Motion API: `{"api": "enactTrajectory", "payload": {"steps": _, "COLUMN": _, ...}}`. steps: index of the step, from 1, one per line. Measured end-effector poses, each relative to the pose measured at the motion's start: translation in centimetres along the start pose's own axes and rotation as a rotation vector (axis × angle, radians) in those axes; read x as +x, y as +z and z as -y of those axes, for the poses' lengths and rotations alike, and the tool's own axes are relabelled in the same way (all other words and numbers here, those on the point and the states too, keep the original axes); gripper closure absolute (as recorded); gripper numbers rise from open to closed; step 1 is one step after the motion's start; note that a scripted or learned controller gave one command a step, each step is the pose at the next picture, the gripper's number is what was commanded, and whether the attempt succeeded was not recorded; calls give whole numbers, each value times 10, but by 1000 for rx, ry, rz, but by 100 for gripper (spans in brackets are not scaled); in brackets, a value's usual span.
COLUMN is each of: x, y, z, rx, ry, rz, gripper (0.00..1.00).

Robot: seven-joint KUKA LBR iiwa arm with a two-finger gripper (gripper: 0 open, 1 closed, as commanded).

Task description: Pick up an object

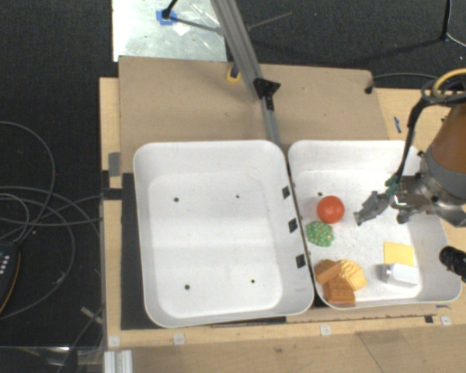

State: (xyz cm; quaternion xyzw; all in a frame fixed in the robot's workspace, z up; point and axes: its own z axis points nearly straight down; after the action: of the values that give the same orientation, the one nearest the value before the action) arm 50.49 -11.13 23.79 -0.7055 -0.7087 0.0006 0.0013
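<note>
The right bin (357, 152) holds several small items. A red ball (331, 208) lies near its left wall, with a green knobbly piece (321, 233) just below it. An orange and brown cluster (340, 277) sits at the front left corner. A yellow block (398, 252) and a small white and silver item (397, 274) lie at the front right. My gripper (385, 211) hangs over the bin's middle, right of the red ball and above the yellow block. It is open, with nothing between its fingers.
The left bin (210, 154) stands beside the right one, with black clips along the shared wall. A slanted grey pole (245, 45) rises from the back of the bench. Cables lie on the floor at the left.
</note>
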Motion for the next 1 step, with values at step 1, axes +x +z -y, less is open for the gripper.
{"api": "enactTrajectory", "payload": {"steps": 1, "x": 0, "y": -2, "z": -1, "rx": -4, "ry": 2, "rz": 1, "gripper": 0}}
